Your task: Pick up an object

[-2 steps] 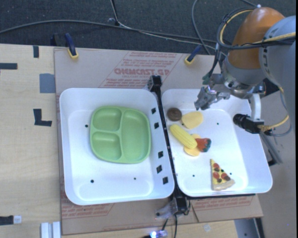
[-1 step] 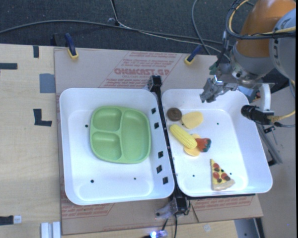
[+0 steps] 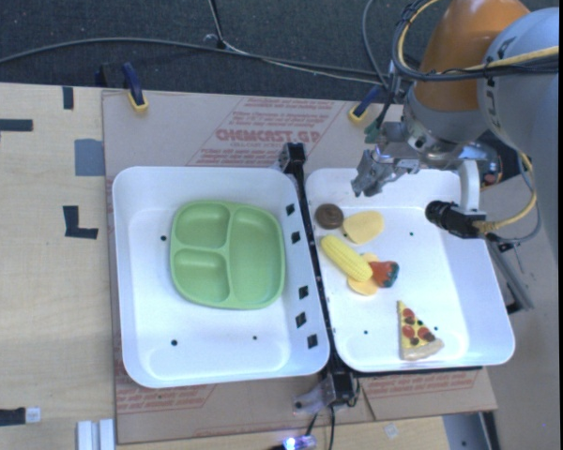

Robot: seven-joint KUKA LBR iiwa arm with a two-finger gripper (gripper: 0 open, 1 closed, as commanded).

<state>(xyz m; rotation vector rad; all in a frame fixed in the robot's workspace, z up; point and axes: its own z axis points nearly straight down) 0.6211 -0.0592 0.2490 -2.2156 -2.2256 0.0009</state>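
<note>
Nothing picked up yet: tool [image 3: 368, 184] hovers at twelve o'clock in right bin [image 3: 469, 289], whether apart or together I cannot tell; corn [image 3: 345, 257] awaits

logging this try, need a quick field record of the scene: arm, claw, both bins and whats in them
arm: reaches in from the right, over the right bin's far edge
claw: above the far left part of the right bin, nothing seen between its fingers
left bin: green divided plate
right bin: brown round piece, yellow chip-like piece, corn cob, pizza slice, small red and green piece beside the corn
nearest to claw: brown round piece and yellow chip-like piece
</note>
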